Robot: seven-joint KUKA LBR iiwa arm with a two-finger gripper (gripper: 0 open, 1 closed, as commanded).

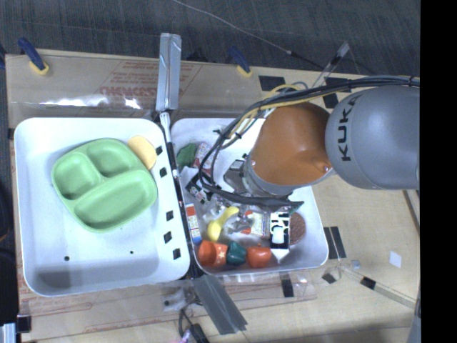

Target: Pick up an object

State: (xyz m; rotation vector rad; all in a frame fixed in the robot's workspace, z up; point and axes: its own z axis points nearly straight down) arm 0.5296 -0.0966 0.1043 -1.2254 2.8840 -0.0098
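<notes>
Where the arm covers the right bin, we cannot tell the gripper's state. At nine o'clock we see a green tray; at six, small bright toys.

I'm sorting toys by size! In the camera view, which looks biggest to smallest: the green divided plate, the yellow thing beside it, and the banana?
1. green divided plate, clearly largest.
2. and 3. yellow thing and banana look too alike to rank.
</notes>
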